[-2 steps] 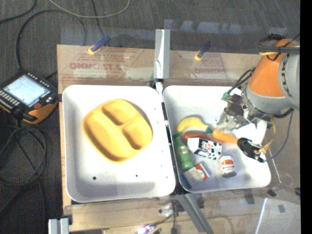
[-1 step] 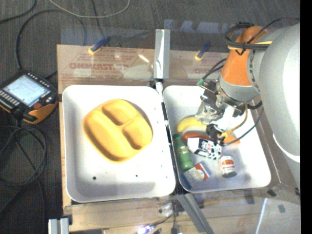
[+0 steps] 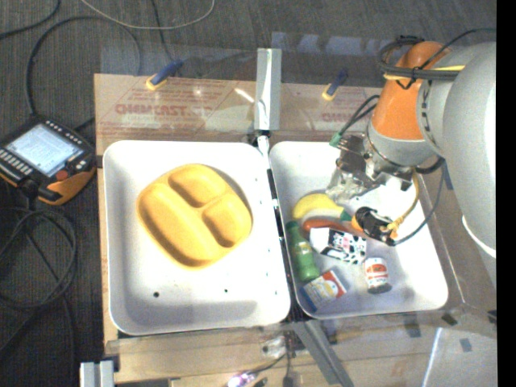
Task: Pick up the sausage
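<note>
Sausage (image 3: 325,223) is a short reddish-brown piece that lies flat near the middle of the right bin (image 3: 427,293). It lies crosswise, with its ends toward the bin's left and right walls. A yellow curved fruit (image 3: 313,205) touches it on the far side, and a green bottle (image 3: 303,254) lies just beside its left end, along the left wall. A black-and-white spotted carton (image 3: 345,248) is just on its near side. Closer to the front edge are a small box (image 3: 326,287) and a small can (image 3: 376,275).

Behind the sausage, the gripper (image 3: 352,181) hangs over the far half of the bin, near the yellow fruit and apart from the sausage. Whether it is open or closed I cannot tell. The arm (image 3: 407,103) comes in over the far right corner, orange band above the wrist.
</note>
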`<state>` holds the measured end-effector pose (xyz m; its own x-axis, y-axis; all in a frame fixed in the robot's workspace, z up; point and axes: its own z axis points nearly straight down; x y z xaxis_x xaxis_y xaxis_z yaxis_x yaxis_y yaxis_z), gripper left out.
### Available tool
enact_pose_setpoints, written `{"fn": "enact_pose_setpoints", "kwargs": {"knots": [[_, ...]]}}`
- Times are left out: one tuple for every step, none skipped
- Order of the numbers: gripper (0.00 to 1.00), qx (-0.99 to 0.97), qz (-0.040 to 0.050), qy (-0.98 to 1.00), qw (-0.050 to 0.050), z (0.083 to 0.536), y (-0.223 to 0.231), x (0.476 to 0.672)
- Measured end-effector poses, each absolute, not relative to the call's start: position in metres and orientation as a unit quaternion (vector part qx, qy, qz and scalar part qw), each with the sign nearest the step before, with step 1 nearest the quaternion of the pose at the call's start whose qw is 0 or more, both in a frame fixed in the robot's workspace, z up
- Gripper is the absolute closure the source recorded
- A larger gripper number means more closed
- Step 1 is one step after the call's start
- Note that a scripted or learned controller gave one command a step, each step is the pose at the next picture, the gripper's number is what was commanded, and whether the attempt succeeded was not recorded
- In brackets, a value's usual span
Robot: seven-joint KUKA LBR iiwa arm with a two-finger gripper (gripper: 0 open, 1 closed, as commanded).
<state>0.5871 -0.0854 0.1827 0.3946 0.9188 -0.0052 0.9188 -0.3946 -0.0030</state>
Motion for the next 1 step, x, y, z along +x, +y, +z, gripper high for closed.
{"fn": "enact_pose_setpoints", "kwargs": {"knots": [[1.00, 0.729, -0.0016, 0.685, 0.000, 0.1832, -0.0892, 0.5996]]}}
